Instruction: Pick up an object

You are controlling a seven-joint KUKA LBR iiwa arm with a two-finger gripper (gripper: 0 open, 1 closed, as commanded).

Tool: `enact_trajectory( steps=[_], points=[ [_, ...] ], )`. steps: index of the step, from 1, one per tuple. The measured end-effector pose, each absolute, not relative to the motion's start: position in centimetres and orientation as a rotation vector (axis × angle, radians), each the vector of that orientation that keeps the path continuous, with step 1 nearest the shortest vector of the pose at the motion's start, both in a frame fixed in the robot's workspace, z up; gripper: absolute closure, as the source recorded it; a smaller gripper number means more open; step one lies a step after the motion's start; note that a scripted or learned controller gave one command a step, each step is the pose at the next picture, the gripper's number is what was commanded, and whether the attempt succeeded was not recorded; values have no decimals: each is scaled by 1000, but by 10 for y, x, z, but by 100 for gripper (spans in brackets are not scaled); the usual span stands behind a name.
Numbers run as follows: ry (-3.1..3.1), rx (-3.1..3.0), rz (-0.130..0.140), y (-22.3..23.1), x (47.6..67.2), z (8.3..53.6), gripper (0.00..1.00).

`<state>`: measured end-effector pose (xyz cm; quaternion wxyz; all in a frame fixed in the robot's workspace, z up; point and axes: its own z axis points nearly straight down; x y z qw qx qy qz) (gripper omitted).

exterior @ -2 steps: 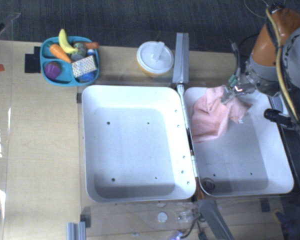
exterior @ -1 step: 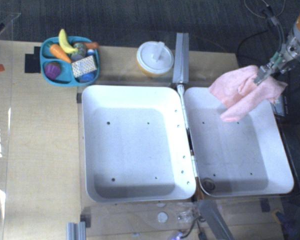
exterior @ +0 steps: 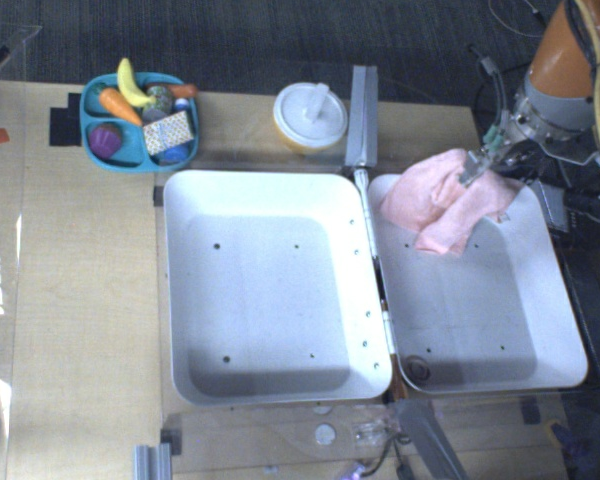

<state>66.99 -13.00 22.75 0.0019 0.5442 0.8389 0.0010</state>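
I see the gripper (exterior: 477,165) at the far edge of the right bin (exterior: 540,363), its tip on the upper right corner of the pink cloth (exterior: 445,206); I cannot tell how its fingers stand. The cloth lies crumpled in that bin's far left corner, partly over the rim. The left bin (exterior: 270,368) sits beside it. Beyond the bins stand a white lidded cup (exterior: 310,115) and a blue tray (exterior: 92,120) of toy food, well clear.
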Motion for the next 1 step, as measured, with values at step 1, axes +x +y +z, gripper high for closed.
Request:
enact_trajectory(
  steps=[1],
  points=[
    [2761,1488,4,-110,670,199,100]
  ],
)
